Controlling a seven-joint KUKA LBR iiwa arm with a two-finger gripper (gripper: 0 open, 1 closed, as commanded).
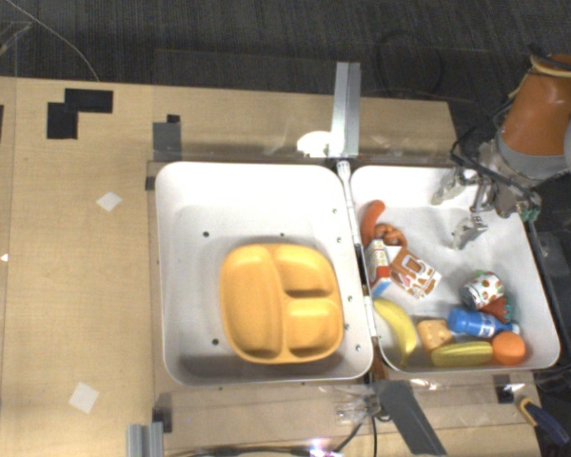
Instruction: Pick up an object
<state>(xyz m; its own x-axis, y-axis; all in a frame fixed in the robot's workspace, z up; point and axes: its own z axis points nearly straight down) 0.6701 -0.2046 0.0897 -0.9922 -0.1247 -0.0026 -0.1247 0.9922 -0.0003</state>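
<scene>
Now the jaws (472, 219) hang slightly parted, gripping nothing, over the right bin (544, 284); below and beside them lies a juice carton (411, 274) (likeliest target), so the approach needs a descent

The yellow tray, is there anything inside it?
No food or toys show inside the yellow tray: its three compartments look bare. It sits in the left bin. Whatever lies underneath the tray is covered, so that cannot be seen.
</scene>
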